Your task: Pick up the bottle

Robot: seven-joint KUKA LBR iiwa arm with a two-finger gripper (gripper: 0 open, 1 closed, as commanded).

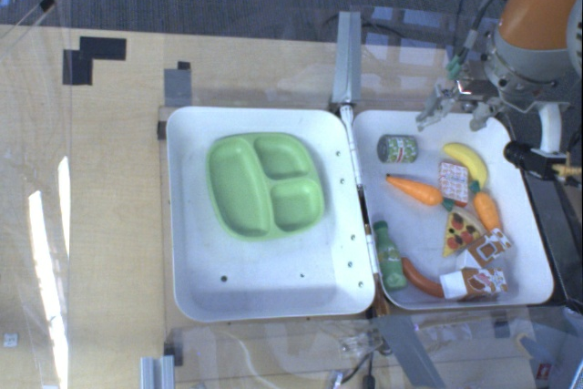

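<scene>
Gripper over the far edge of the right bin, fingers spread, pinching nothing. Green bottle lying in that bin against its left wall, toward the near corner, well apart from the gripper. Beside the bottle's near end, a sausage. Further back, a can on its side, a banana, a carrot. Pizza slice near the middle. In the left bin, a green divided plate.
</scene>
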